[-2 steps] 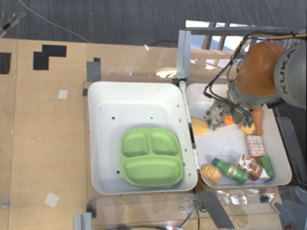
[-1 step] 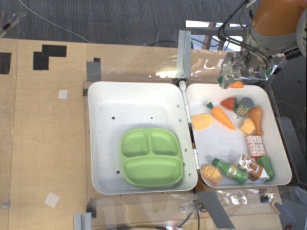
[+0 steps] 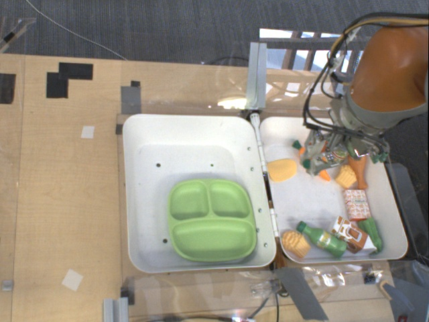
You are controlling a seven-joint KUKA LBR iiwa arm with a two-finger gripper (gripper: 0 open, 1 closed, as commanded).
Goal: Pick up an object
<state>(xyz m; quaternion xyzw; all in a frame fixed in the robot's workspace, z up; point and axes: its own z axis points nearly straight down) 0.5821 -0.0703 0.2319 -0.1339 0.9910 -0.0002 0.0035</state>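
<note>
We're looking down on the counter [image 3: 60,200], pale wood with a few black patches at the upper left, and two shallow white bins sit side by side on it. The left bin [image 3: 151,139] carries a green divided plate [image 3: 212,220], lying flat toward the near edge, two small compartments at the back and one long one in front.

Over to the right bin [image 3: 301,193], and here's where things are busy. The arm [image 3: 389,72], grey with that broad orange band, comes in from the right and hangs over the bin's far right corner. Its hand [image 3: 326,154] is down low among a cluster of small pieces at the back of the bin, and we cannot tell whether it is open or closed; the cables and bracketry around it hide too much.

Just left of the hand lies a yellow rounded piece [image 3: 282,170], close to the wall between the bins. Right of the hand we have an orange carrot [image 3: 360,170] beside a small yellow block [image 3: 346,176], then a red-and-white packet [image 3: 356,204] below them. Along the near edge: a green bottle [image 3: 323,239], an orange-yellow lump [image 3: 295,243] touching its left end, a brown-and-white carton [image 3: 348,233], and a dark green piece [image 3: 373,235] at the far right.
</note>
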